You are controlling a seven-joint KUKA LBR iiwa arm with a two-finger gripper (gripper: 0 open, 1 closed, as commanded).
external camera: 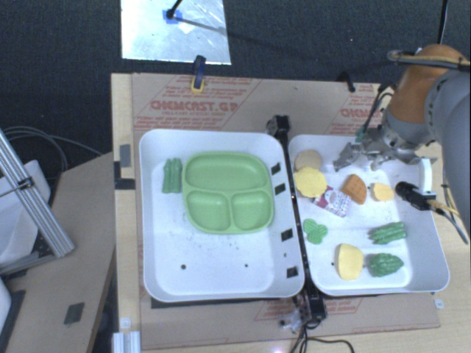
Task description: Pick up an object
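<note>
My gripper (358,155) hangs over the far part of the right bin (434,271), below the grey arm with its orange band (418,87). Just under and in front of it lies an orange food piece (355,190), with a small yellow piece (383,192) to its right. Left of these sit a beige round piece (307,159), a yellow piece (310,182) and a red and white packet (335,202). Nearer the front are a small green piece (316,232), a green vegetable (388,232), a yellow piece (349,261) and another green vegetable (385,265).
The left bin (158,271) holds a green divided plate (227,192) and a green bundle (171,176) beside it. A black and white part with a cable (413,193) reaches over the right bin's right side. A black divider clip row (283,190) runs between the bins.
</note>
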